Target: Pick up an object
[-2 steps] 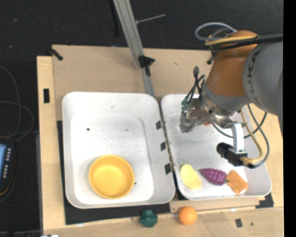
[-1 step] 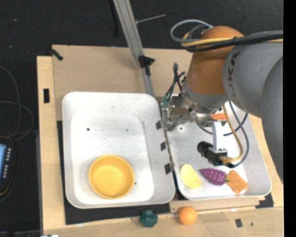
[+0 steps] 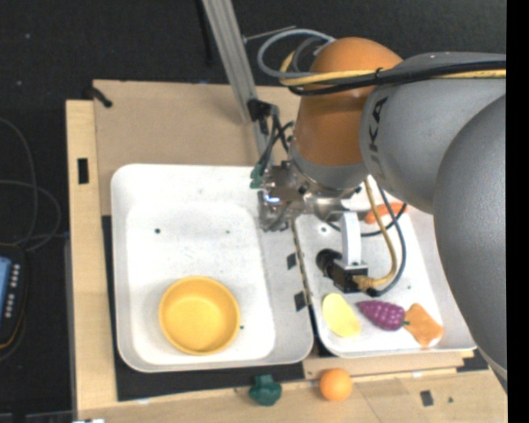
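A yellow bowl [image 3: 199, 315] sits in the near part of the left bin [image 3: 159, 201]. In the right bin [image 3: 423, 346] lie a pale yellow piece [image 3: 339, 315], a purple grape-like toy [image 3: 381, 315] and an orange piece [image 3: 423, 323] along the near edge. Another orange item [image 3: 383, 211] peeks out beneath the arm. My gripper [image 3: 273, 208] hangs over the divide between the two bins, at the left bin's right rim. Nothing is visible between its fingers.
An orange ball [image 3: 335, 383] and a small green object [image 3: 264, 389] rest on the bench in front of the bins. A metal post [image 3: 229, 42] rises at the back. The large grey arm covers much of the right bin. Cables loop near the wrist.
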`<act>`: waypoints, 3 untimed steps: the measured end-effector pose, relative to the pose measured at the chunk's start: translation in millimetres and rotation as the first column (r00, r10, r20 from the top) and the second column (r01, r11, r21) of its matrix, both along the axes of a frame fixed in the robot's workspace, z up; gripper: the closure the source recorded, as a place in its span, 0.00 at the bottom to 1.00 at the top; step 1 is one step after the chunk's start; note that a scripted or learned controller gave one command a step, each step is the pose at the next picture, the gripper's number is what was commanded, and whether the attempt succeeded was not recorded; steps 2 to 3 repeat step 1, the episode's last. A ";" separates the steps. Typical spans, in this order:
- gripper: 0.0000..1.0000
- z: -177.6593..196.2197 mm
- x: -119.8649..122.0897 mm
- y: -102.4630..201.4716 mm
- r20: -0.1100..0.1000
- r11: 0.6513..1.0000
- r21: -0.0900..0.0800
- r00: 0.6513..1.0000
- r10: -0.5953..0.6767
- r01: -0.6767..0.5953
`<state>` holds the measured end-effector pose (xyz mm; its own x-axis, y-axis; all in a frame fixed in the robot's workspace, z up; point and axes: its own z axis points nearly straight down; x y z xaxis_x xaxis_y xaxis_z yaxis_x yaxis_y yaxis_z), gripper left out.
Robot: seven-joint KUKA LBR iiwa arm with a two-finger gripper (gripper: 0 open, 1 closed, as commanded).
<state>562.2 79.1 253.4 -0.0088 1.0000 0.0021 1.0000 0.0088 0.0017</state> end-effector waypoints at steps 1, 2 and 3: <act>0.00 -0.3 0.1 -3.9 -0.001 1.000 -0.002 1.000 -0.005 0.005; 0.00 -0.3 0.1 -3.9 -0.001 1.000 -0.002 1.000 -0.005 0.005; 0.00 -0.3 0.1 -3.9 -0.001 1.000 -0.002 1.000 -0.005 0.005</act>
